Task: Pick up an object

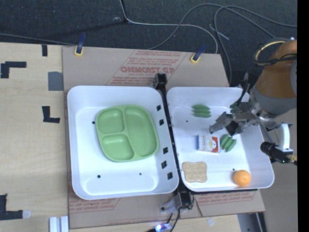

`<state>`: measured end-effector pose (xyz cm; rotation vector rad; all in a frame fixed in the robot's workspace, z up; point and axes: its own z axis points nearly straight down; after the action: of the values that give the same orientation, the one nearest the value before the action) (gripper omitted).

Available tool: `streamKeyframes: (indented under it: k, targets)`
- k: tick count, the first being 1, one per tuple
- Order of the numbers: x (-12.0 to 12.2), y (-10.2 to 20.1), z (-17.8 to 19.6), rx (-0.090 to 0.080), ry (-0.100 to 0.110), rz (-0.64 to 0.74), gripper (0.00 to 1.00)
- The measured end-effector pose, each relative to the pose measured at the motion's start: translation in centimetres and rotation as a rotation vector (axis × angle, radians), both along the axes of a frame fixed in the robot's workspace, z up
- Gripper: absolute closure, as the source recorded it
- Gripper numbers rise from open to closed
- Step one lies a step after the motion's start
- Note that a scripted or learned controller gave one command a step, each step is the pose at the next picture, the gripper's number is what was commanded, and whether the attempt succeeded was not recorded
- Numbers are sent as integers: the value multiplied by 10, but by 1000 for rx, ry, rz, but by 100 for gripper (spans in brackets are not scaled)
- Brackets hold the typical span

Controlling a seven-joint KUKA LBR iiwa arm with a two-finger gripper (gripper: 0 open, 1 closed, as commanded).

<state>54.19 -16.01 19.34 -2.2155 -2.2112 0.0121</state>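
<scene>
My gripper [222,128] hangs over the right bin [256,151], near its middle right, with its fingers spread open and nothing between them. Just below it lie a small white carton with red and blue print [207,143] and a green pod [228,143]. A second green pod [201,111] lies to the gripper's upper left. A slice of toast [194,171] rests at the bin's front left and an orange [242,178] at its front right.
The left bin [79,144] holds a green divided plate [127,132]. A black divider [166,129] runs between the two bins. Both bins sit on a cardboard sheet [140,66]. Cables trail across the dark floor at the back.
</scene>
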Motion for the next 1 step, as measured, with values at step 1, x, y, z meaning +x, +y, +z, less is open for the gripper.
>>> streamKeyframes:
  k: [1]
  targets:
    - [3,0,6,-2,-12,3,0]
